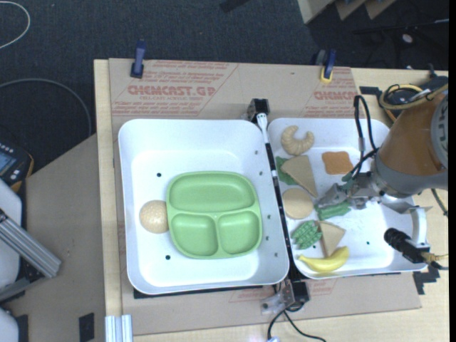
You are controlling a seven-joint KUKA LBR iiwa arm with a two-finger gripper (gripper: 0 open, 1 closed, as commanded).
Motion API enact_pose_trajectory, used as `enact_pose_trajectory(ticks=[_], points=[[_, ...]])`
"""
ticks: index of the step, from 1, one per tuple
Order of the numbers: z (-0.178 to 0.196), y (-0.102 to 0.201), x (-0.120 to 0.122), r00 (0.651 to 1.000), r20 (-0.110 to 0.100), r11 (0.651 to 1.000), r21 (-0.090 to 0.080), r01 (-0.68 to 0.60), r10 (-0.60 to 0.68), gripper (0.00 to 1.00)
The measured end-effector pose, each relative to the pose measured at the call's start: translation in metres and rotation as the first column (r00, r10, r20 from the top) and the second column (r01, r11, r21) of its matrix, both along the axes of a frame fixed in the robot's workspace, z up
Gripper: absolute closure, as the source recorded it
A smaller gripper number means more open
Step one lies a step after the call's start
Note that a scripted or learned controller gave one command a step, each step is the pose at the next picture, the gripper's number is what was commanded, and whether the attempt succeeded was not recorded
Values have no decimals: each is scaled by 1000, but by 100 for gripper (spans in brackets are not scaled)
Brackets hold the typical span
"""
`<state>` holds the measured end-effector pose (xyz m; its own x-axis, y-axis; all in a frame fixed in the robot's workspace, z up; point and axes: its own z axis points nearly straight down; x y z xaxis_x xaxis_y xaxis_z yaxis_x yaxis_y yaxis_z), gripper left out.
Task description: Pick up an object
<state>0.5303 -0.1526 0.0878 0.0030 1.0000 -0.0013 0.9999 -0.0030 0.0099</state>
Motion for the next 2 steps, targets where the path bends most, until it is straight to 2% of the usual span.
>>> enact_pose_trajectory(ticks=[1, 2], points=[[-3, 32, 27, 1000, -6, 1000, 1, -7, 7, 0], [-3, 23, -23, 1000, -15, 1000, 3, 0, 0, 0]])
